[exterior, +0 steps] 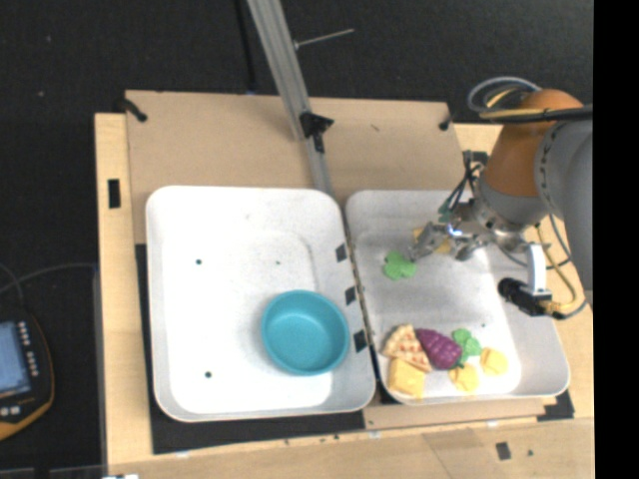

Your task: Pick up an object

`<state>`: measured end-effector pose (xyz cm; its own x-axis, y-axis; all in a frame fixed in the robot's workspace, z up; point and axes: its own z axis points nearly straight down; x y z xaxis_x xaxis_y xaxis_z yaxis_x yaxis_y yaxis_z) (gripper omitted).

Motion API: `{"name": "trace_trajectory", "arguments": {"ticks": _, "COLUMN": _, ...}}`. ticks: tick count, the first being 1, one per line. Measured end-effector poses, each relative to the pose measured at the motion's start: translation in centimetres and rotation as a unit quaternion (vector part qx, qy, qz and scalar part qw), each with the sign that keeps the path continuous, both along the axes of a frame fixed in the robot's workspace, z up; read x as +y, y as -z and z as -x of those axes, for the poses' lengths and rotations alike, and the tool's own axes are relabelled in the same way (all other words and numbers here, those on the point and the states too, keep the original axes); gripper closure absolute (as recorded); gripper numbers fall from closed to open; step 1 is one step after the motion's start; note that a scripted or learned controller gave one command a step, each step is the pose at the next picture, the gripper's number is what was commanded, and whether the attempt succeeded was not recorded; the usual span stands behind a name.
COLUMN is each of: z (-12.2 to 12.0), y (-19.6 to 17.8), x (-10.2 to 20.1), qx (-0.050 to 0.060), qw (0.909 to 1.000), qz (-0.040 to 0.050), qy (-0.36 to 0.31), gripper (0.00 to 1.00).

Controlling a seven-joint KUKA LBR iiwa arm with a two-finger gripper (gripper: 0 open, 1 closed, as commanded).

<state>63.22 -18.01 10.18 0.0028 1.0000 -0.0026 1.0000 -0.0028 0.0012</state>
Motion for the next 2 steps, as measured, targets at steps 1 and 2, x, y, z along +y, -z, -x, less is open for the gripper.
{"name": "trace_trajectory", "arguments": {"ticks": 1, "z": -0.1, "y": -1.2, "x": -0.1, "qx": -0.002, "qw": 1.0, "qz": 0.0006, "qy": 0.0, "gripper": 1.0}}
{"name": "trace_trajectory", "arguments": {"ticks": 2, "z": -0.6, "y": -5.7, "x": -0.1, "qx": -0.003, "qw": 1.0, "qz": -0.0004, "qy": -0.003, "gripper": 1.0}}
